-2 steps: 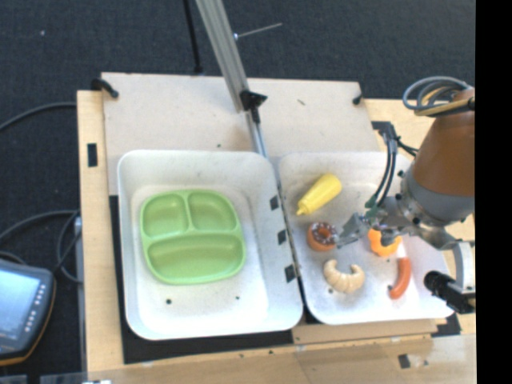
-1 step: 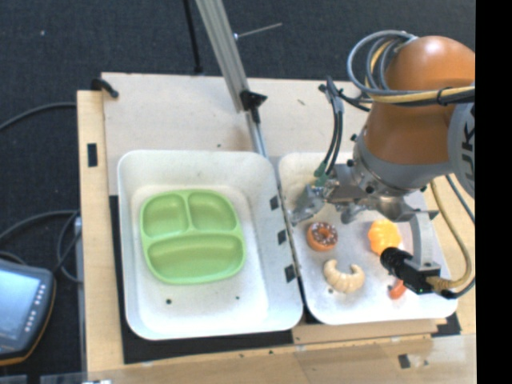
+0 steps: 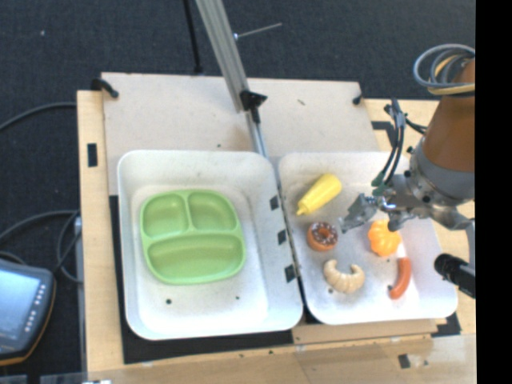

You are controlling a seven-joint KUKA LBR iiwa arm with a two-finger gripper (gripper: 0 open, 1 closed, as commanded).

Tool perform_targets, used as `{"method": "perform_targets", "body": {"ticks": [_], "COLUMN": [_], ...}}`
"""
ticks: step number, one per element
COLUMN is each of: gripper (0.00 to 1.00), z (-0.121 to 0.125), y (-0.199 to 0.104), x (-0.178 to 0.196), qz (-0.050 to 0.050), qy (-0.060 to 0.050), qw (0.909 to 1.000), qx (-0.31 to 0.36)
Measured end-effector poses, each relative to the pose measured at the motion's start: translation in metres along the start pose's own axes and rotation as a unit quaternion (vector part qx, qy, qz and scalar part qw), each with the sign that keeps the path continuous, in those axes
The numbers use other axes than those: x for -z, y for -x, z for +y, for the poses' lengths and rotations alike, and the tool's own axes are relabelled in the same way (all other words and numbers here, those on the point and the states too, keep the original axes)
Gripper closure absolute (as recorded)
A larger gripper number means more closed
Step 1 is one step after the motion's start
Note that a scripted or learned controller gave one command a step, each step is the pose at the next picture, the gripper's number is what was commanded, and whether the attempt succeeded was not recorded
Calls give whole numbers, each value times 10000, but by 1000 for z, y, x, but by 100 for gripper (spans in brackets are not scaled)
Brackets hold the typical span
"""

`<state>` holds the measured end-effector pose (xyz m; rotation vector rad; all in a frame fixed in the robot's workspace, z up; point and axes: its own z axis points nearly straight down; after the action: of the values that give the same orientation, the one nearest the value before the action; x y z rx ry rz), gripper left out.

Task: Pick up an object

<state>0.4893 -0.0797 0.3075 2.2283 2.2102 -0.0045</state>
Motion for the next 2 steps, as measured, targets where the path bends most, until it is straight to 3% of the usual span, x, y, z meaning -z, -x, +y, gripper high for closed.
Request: {"method": "perform_targets", "body": {"ticks": [1, 2], "gripper": [0, 0], "z": [21, 0], "y": [22, -76], "x": [-90, -91], "qz": [13, 23], "qy": [-29, 5], "qw": [10000, 10000], "qx": [26, 49]}}
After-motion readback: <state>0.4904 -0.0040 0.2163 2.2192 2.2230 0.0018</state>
